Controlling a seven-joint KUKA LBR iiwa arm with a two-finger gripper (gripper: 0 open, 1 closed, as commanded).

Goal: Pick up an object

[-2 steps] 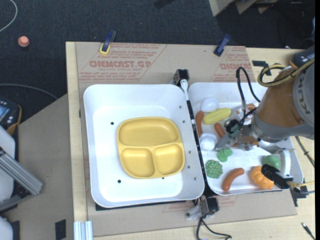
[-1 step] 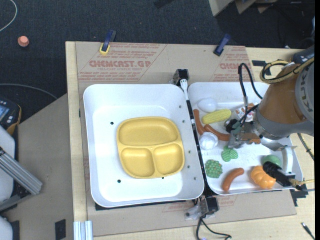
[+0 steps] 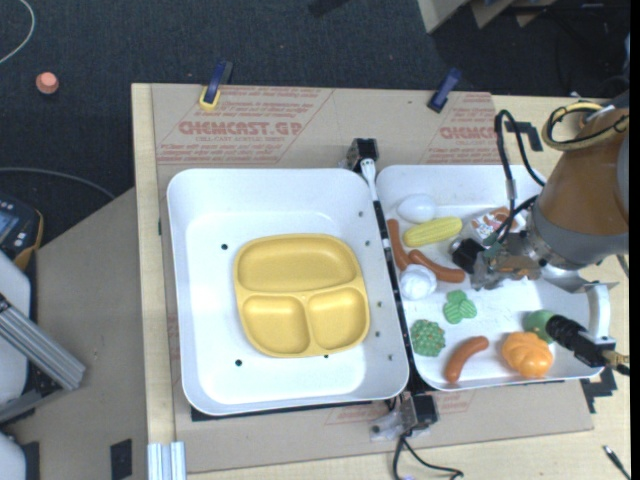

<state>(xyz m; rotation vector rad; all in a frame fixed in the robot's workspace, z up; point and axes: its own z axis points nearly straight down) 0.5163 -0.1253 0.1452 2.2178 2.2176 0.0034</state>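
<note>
Toy food fills the right-hand bin (image 3: 470,180), and the gripper (image 3: 480,261) hangs low over its middle, reaching in from the right on a grey arm with an orange band (image 3: 585,183). Whether anything sits between its tips, or how they stand, I cannot tell — the dark hardware there blurs together.

No object looks lifted yet, so the step in hand appears to be the descent onto a target. The nearest candidates are a corn cob (image 3: 432,231) just to the gripper's left, a red sausage (image 3: 436,267) below it, and a small green leafy piece (image 3: 460,307) just beneath the gripper. To do this well, I would centre over one item alone, since the pieces near the bin's left wall lie close together and a squeeze could catch two or push one aside. The long sausage is best gripped across its narrow width.

Also in the right bin: two white rounded pieces (image 3: 416,208), a broccoli floret (image 3: 428,337), a second sausage (image 3: 466,355) near the front rim, an orange pumpkin-like piece (image 3: 527,354), and a green item (image 3: 540,320) partly hidden by black hardware.

The left-hand bin (image 3: 200,298) holds a yellow divided tray (image 3: 300,293) — one long compartment above two smaller ones, with nothing in them.
</note>
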